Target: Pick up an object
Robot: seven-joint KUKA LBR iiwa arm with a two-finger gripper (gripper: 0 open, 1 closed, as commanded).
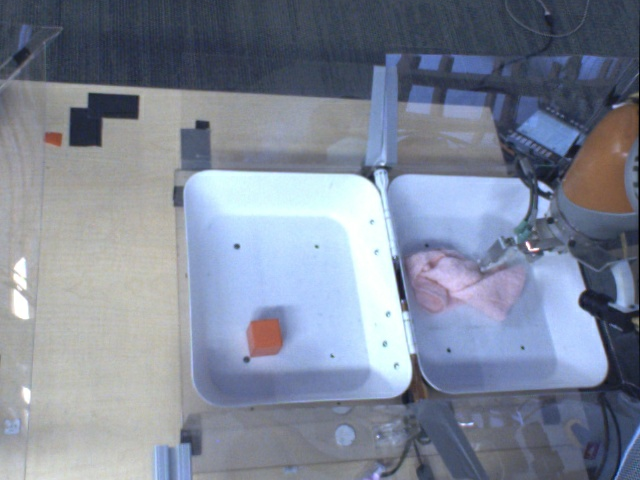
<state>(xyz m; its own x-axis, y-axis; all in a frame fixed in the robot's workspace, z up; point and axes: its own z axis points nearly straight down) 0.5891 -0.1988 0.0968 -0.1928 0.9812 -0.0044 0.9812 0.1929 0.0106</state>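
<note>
A crumpled pink soft object [462, 282] lies in the middle of the right bin [500, 368]. My gripper [497, 258] reaches in from the right, low over the bin, with its tip at the pink object's upper right edge. The tip looks to be touching the object or just above it. A small orange cube [265, 337] sits in the left bin [300, 208], toward its front left, far from the gripper.
The two bins meet at a metal divider [392, 268]. The grey arm with its orange band [605, 173] hangs over the right bin's far right side. Cables and a small device [545, 133] lie behind that bin.
</note>
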